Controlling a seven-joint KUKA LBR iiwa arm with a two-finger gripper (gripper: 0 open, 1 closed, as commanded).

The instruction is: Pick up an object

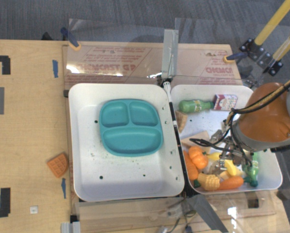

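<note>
The right bin holds a pile of toy food. At its front lie an orange pumpkin-like piece, a corn cob, a carrot, a yellow piece and a green piece. Near the back wall lie a green bottle and a small pink-and-white carton. My gripper hangs low over the front pile, right above the yellow piece, with the orange band above it. The arm hides part of the pile.
The left bin bears a teal divided plate. A toy waffle lies on the wooden bench left of the bins. A clear panel and a metal post stand behind the bins.
</note>
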